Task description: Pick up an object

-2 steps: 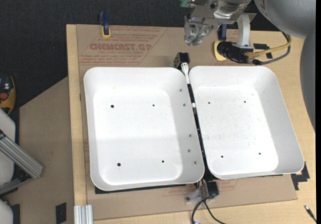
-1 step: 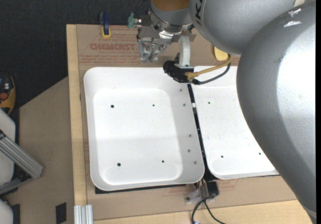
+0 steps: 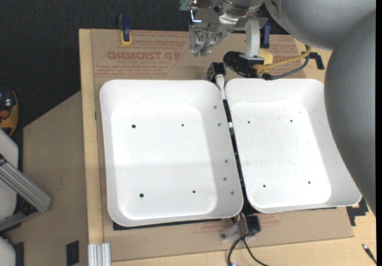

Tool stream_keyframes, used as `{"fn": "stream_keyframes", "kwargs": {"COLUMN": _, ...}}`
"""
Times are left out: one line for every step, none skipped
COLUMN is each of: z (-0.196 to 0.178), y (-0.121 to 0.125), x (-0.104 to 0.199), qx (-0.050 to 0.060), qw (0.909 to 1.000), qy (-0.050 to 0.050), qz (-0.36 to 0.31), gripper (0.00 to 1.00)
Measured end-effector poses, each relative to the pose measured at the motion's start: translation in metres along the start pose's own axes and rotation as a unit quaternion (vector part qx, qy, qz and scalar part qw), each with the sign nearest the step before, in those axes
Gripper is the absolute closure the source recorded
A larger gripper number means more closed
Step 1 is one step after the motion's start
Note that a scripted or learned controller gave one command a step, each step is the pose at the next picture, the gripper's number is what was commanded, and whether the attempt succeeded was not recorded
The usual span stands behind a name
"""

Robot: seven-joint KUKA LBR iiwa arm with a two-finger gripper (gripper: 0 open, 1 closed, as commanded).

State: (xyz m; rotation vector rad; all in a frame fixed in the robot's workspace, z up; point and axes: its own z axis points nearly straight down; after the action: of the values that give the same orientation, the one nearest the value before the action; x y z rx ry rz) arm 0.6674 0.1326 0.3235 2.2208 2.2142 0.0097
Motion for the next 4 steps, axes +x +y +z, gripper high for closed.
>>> {"fn": "stream_keyframes", "kwargs": {"z": 0.089, "y": -0.005, "x": 0.099, "qx": 0.009, "qw": 0.9999, "qy": 0.001, "qz": -0.006, "gripper": 1.00}}
{"fn": "stream_keyframes", "kwargs": {"z": 0.030, "y": 0.000, "x": 0.035, "qx": 0.000, "qw": 1.0000, "qy": -0.001, "qz": 0.001, "gripper": 1.00}}
{"fn": "stream_keyframes", "kwargs": {"z": -0.013, "y": 0.000, "x": -0.025, "qx": 0.001, "qw": 1.0000, "qy": -0.001, "qz": 0.001, "gripper": 1.00}}
{"fn": "stream_keyframes", "kwargs": {"z": 0.054, "y": -0.003, "x": 0.046, "qx": 0.007, "qw": 1.0000, "qy": 0.000, "qz": -0.004, "gripper": 1.00}}
